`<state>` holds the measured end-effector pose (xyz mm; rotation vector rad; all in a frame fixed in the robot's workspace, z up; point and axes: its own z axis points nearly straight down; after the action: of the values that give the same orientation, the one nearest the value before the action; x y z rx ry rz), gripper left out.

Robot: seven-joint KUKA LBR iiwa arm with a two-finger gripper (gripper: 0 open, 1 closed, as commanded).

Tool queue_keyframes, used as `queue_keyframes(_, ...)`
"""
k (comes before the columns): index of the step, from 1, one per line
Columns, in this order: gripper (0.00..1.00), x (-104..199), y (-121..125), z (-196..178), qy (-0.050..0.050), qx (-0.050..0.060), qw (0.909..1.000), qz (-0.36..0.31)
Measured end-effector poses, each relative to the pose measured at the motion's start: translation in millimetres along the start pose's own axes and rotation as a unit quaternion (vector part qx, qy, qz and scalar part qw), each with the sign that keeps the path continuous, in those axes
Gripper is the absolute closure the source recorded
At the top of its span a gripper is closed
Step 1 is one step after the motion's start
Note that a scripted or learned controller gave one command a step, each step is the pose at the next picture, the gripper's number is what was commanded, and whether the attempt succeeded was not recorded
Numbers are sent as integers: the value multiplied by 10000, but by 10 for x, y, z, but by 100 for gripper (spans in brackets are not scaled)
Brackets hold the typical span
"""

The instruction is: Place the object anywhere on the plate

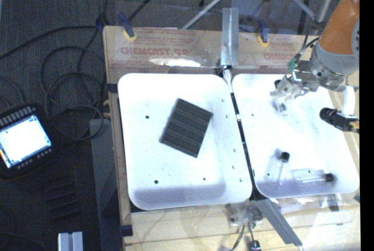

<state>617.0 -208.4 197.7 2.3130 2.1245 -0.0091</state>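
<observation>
I see dark ribbed rectangular plate (pixel 186 127) alone in left bin (pixel 134 185), clear for drop. Pincer (pixel 283 96) over right bin (pixel 350 176), far side; grip state unclear. Clear black-capped vials (pixel 277 165) lie near edge, ungrasped.

The wooden bench (pixel 175 42) bears 2 white bins, left bin (pixel 134 185) and right bin (pixel 345 179), side by side.

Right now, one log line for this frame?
tool: above right bin, upper left | vials: lying in right bin, near edge | plate: left bin, bare
</observation>
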Motion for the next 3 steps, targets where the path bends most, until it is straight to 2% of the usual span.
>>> queue_keyframes(1, 100, 477, 436, 231, 15, -13, 9912, -1321)
queue_keyframes(2, 100, 970, 442, 251, -1, -38, 9832, -1826)
queue_keyframes(3, 100, 1576, 382, 75, 14, -19, 9693, -2458)
